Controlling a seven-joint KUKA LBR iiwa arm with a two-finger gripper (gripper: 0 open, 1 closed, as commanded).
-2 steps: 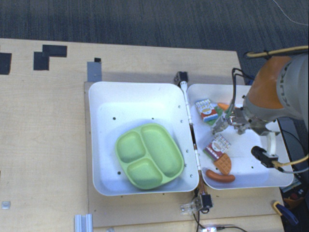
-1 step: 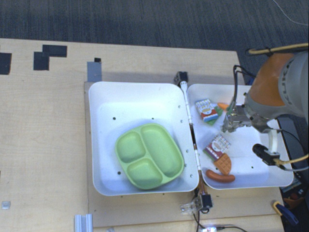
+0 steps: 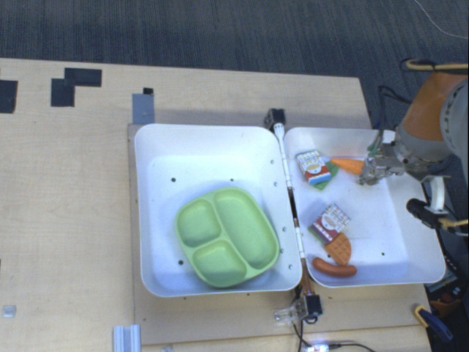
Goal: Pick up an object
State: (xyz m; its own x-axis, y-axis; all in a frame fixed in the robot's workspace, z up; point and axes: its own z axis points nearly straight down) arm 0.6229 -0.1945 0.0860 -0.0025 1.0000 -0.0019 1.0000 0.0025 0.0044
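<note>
My gripper point(image 3: 372, 170) hangs low over the back right part of the right bin point(image 3: 410, 259), at the right end of an orange toy carrot point(image 3: 346, 166). The carrot lies flat, pointing left toward a small colourful carton point(image 3: 311, 166). The gripper's metal tip touches or nearly touches the carrot's right end. Nearer the front of the same bin lie a second printed packet point(image 3: 329, 221), a brown waffle-like piece point(image 3: 338, 248) and a red-brown sausage point(image 3: 335, 268).
The left bin point(image 3: 157, 189) holds a green divided plate point(image 3: 227, 237). A ridge point(image 3: 288, 189) separates the two bins. The arm's grey body and orange band point(image 3: 432, 116) stand over the right bin's right edge. Cables lie at the bench's front.
</note>
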